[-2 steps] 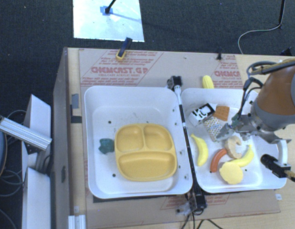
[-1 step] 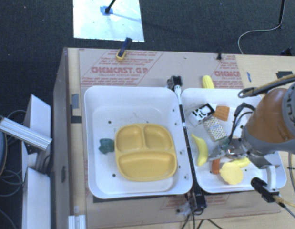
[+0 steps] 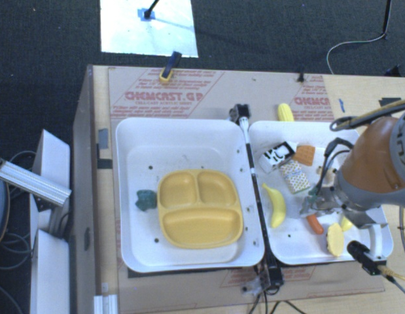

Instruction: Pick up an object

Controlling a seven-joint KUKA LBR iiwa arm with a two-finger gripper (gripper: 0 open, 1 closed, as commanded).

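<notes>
The gripper hangs low in the right bin, just above the small orange piece. Its finger spread cannot be told, and nothing shows between them.

Arm: broad orange band above the wrist, rounded and matte, with a grey housing beneath it. Thin black cables loop along the band's left side. Gripper: small, dark metallic, blurred; finer detail not resolvable.
</notes>
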